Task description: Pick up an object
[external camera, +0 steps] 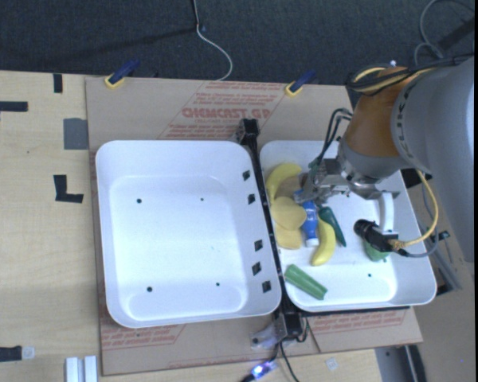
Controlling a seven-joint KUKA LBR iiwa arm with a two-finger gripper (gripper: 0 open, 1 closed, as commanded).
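**A:** Where is the arm right now?

**B:** It reaches in from the right. The gripper is low over the right bin, above a cluster of toys. I cannot tell how its jaws are set; the wrist hides them.

**A:** What lies under it?

**B:** A banana lies in the middle of that bin, long axis running near to far, its lower tip pointing toward the near-left. Touching it on the left is a blue and white tube, upright along the same axis. Left of that sit pale yellow pieces.

**A:** And the surroundings?

**B:** A green block rests near the front rim. The left bin sits alongside, both on brown cardboard over a pale wooden bench, dark carpet beyond.
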